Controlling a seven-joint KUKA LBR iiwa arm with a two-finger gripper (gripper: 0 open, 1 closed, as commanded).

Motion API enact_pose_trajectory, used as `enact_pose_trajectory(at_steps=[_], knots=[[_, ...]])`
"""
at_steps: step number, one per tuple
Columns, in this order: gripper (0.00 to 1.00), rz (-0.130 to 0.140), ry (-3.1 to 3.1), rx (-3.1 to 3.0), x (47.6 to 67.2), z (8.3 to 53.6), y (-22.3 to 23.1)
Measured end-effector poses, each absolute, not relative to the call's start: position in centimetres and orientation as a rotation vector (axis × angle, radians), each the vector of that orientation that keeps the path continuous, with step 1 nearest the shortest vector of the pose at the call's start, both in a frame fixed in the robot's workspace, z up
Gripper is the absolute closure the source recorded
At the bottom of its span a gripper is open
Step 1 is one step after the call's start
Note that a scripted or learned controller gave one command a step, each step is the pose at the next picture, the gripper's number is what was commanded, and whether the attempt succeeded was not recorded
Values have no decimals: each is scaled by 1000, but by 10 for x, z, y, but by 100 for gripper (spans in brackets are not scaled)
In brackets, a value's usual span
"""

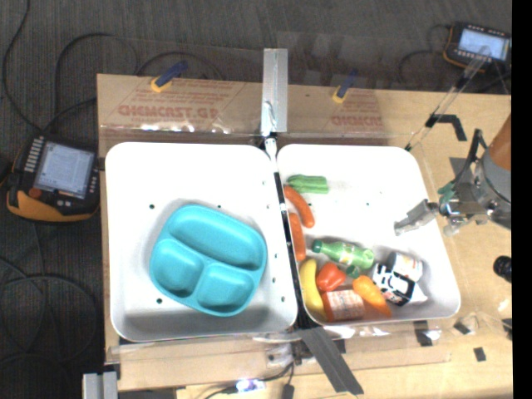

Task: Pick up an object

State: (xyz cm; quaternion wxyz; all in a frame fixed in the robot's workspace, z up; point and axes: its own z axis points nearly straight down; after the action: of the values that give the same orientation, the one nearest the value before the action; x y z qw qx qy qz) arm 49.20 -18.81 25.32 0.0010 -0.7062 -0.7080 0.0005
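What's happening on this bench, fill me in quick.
A grey robot arm reaches in from the right, its gripper over the right side of the right bin, holding nothing that I can see. That bin holds toy food clustered near its front and left: a green bottle, a banana, carrots. The left bin holds a teal divided tray.

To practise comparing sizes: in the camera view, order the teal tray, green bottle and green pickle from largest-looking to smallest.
1. teal tray, clearly largest
2. green bottle
3. green pickle, only slightly smaller than the bottle
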Motion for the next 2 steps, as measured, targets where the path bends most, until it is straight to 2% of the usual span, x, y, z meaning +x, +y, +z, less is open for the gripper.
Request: enact_pose_trajectory(at_steps=[1,2], knots=[[0,-14,-2033,-2420,492,126,-164],[0,-7,-2145,-2311,549,89,-180]])
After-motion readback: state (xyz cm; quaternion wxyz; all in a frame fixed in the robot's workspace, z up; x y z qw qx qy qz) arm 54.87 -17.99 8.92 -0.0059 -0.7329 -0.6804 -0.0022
